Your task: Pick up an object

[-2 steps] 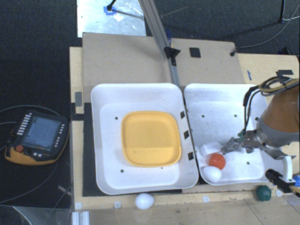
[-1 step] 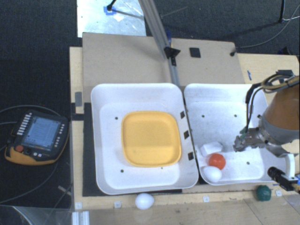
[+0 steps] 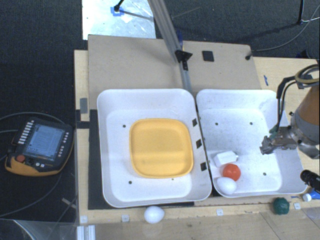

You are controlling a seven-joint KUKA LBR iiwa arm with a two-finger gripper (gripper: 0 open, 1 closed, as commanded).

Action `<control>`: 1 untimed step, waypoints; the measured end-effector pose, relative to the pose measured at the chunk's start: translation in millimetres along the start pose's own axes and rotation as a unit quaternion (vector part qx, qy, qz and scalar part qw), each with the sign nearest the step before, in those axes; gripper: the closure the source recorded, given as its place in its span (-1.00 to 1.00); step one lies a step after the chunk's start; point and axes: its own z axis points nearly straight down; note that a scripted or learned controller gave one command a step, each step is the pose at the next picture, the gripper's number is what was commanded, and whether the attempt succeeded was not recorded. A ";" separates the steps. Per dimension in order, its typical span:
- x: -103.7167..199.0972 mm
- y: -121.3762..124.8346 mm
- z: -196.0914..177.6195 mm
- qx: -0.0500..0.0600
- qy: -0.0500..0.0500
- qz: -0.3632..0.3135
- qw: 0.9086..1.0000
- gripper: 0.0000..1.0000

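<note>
In the right bin (image 3: 240,119), near its front left corner, lie a small white block (image 3: 225,158), a red-orange ball (image 3: 231,172) and a white egg-shaped ball (image 3: 226,185), close together. A yellow square plate (image 3: 161,147) rests in the left bin (image 3: 115,134). My gripper (image 3: 268,146) hangs at the right bin's right side, well to the right of the three small objects, with nothing visible between its fingers.
Outside the bins, a white egg-shaped ball (image 3: 154,214) lies on the bench at the front and a green ball (image 3: 280,206) at the front right. A handheld control pendant (image 3: 39,149) sits on the floor at left. A slanted metal pole (image 3: 167,29) stands behind the bins.
</note>
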 end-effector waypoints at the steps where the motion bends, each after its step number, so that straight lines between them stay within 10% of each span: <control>1: 6.1 1.7 -60.9 0.000 0.000 -0.001 1.000 1.00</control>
